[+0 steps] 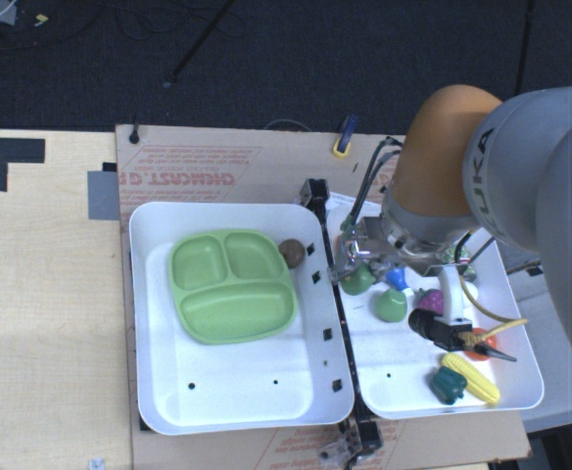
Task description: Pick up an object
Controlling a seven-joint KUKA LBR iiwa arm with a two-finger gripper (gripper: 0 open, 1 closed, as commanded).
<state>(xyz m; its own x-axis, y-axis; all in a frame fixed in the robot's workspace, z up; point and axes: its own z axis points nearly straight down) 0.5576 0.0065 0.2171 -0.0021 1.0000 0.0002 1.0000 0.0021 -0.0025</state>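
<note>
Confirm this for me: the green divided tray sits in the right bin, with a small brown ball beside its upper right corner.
Not quite. The camera view shows the green divided tray in the left bin, not the right bin. The rest holds: a small brown ball lies beside the tray's upper right corner.

Hand (357,255) (fingers unclear) behind wrist

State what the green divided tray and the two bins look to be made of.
Green divided tray: likely molded plastic, matte with a soft sheen, with rounded compartment ridges.
Left bin and right bin: probably smooth, slightly glossy white plastic, with rounded rims.
</note>
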